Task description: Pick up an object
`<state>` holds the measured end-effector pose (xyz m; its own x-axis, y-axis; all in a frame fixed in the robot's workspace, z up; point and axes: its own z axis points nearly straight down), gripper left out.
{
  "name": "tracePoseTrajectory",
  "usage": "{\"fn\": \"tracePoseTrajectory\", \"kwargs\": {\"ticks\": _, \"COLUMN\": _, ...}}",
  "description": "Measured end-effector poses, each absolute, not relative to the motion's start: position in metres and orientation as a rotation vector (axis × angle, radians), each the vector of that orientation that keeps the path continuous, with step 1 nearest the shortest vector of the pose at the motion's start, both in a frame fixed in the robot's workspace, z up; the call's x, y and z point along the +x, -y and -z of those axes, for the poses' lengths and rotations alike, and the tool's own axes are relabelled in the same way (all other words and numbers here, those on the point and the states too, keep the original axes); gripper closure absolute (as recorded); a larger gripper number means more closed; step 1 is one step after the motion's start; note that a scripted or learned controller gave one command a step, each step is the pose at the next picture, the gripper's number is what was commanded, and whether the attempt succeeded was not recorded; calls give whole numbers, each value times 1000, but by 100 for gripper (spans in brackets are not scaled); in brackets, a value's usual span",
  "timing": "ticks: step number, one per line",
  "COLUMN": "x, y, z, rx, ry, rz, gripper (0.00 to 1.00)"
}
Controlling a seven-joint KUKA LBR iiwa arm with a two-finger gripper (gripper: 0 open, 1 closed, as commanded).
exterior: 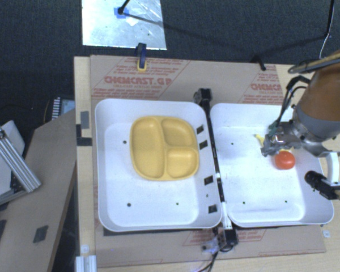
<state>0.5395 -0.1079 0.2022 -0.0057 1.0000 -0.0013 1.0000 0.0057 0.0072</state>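
Observation:
A small red-orange ball-like object (284,161) lies on the floor of the right bin (255,203), toward its right side. My gripper (273,144) hangs just up and left of it, close to or touching it. A small yellow piece (259,137) peeks out at the gripper's left. The grey arm with its orange band (327,92) comes in from the right and covers the bin's upper right corner.
A yellow three-compartment plate (163,148) lies in the left bin (119,203). A black divider with clips (212,157) runs between the bins. A black fitting (323,185) sits at the right bin's right rim.

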Motion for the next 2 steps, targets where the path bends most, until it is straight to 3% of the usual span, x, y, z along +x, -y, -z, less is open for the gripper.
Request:
{"fn": "tracePoseTrajectory", "kwargs": {"ticks": 1, "x": 541, "y": 108, "z": -256, "rx": 2210, "ry": -2223, "rz": -7, "gripper": 100}}
{"fn": "tracePoseTrajectory", "kwargs": {"ticks": 2, "x": 552, "y": 45, "z": -254, "rx": 2209, "ry": -2233, "rz": -6, "gripper": 100}}
